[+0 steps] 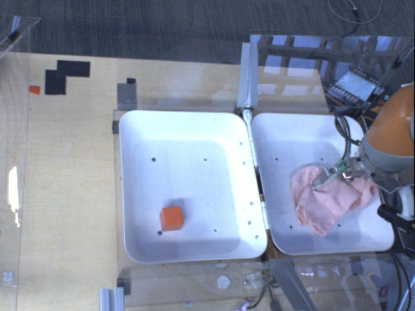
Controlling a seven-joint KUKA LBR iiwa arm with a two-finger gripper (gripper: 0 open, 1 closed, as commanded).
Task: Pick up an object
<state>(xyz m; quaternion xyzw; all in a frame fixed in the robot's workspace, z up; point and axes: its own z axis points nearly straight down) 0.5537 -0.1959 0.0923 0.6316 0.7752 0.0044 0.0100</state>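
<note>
Sitting near the left bin's (130,193) front edge: orange block (171,218), stiff, light. Lying crumpled in right bin (285,135): pink cloth (324,203), soft, best pinched at a fold. Gripper (338,172) touching cloth's top edge; fingers' opening, can't tell.

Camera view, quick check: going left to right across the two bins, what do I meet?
Left bin → orange block → right bin → pink cloth → gripper at the cloth's upper right part.
</note>
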